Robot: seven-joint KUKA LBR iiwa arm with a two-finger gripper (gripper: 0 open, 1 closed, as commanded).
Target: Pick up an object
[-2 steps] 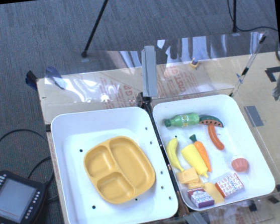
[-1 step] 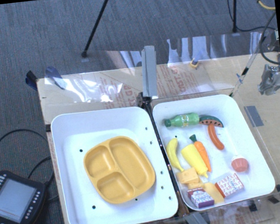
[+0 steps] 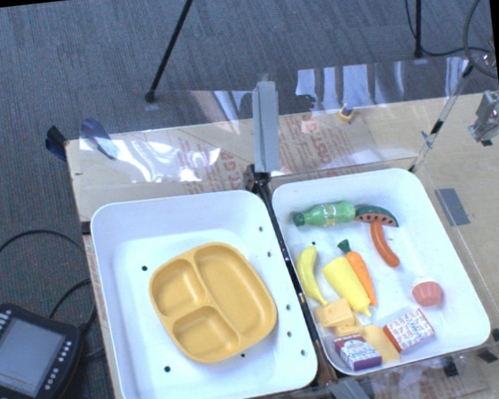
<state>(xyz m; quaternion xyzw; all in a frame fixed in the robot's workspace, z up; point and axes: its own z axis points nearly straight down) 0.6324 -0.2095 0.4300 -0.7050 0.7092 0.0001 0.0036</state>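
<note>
The right bin holds several toy foods. A green bottle lies at its back, with a watermelon slice beside it and a red sausage just below. A banana, a yellow corn cob and a carrot lie side by side in the middle. Cheese pieces, a purple box and a red box crowd the front. A pink cupcake sits apart at the right. The left bin holds a yellow divided plate.
A clear plastic screen stands behind both bins, with a grey post at its middle. A teach pendant lies on the carpet at the lower left. Tripod legs cross the floor at the back.
</note>
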